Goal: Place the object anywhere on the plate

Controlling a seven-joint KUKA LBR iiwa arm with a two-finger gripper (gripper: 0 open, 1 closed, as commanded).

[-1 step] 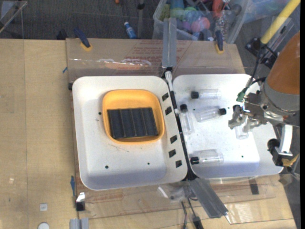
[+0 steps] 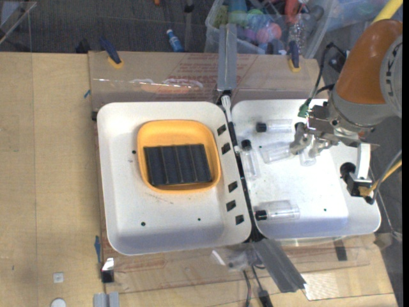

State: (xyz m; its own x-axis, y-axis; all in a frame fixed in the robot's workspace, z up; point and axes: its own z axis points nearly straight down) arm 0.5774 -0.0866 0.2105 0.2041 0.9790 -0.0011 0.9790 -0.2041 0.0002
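a: fingers of the two-finger gripper (image 2: 305, 147) hang over the right white bin (image 2: 332, 203), pointing down at a clear plastic tube (image 2: 276, 153). whether they are open or closed, i cannot tell; the metal blurs together there.

b: start near, then. what lies closest?

a: nearest the front rim, a clear plastic tube with a black cap (image 2: 276, 212) lies flat on the bin floor, long axis running left to right, cap to the left, toward the divider. it is well apart from the gripper.

b: and further in?

a: the one under the gripper, also lying roughly left to right, slightly tilted. i cannot make out its cap. past it, a third capped clear tube (image 2: 275, 126) near the far rim, cap again to the left.

b: the target?

a: an orange squarish plate (image 2: 147, 136) in the left white bin (image 2: 115, 171), carrying a dark ribbed slab (image 2: 177, 164). nothing is on the plate from the task yet, by my judgement.

b: how to do the pick well?

a: i'd say close across the tube's narrow width, not along its length, near mid-body so it doesn't tip or roll away. smooth round plastic will likely slip, so come down square, lift high enough to pass the divider, and set it on the slab.
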